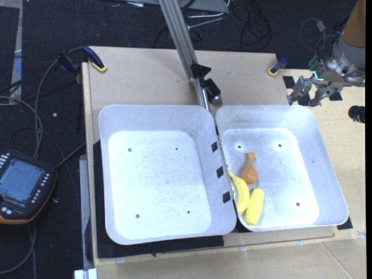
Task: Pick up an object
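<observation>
Arm [356,22]: visible segment at upper right shows an orange band over a grey wrist section with a lighter metallic collar beneath. Gripper [303,95]: dark grey to black, angular hardware. A small teal-green light or marking sits near its mount. Thin cables loop beside the wrist. Finer detail blurred.

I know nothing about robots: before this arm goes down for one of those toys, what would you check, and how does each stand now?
1. Targets in reach: orange toy and two yellow pieces, yellow corn and banana, lie in the right bin: ok.
2. Toys separated: all three touch or crowd: not ok.
3. Gripper above a toy: it hangs beyond the bin's far right corner: not ok.
4. Gripper carrying nothing: cannot tell.
5. Banana clear of the bin wall: it lies against it: not ok.
</observation>
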### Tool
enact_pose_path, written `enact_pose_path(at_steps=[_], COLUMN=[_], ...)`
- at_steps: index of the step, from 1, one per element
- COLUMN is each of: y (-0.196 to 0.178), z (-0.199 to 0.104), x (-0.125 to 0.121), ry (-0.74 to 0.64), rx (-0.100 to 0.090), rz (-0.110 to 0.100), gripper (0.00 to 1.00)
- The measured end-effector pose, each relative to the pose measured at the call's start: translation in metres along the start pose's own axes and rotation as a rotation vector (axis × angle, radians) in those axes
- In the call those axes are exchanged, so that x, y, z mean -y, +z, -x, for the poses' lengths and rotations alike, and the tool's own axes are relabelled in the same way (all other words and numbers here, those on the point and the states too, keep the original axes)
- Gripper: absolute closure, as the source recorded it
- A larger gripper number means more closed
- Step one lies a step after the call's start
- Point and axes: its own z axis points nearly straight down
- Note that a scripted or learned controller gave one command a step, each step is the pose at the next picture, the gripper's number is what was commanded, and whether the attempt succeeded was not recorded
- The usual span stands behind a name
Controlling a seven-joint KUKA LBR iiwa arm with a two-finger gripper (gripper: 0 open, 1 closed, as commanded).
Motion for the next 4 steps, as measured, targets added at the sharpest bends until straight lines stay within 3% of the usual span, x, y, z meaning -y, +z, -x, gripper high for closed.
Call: enact_pose_path(at_steps=[1, 4], y=[0.000, 0.175], z=[0.000, 0.005], x=[0.000, 0.006], ry=[0.000, 0.000], rx=[0.000, -0.001], rz=[0.000, -0.004], gripper=[0.00, 0.00])
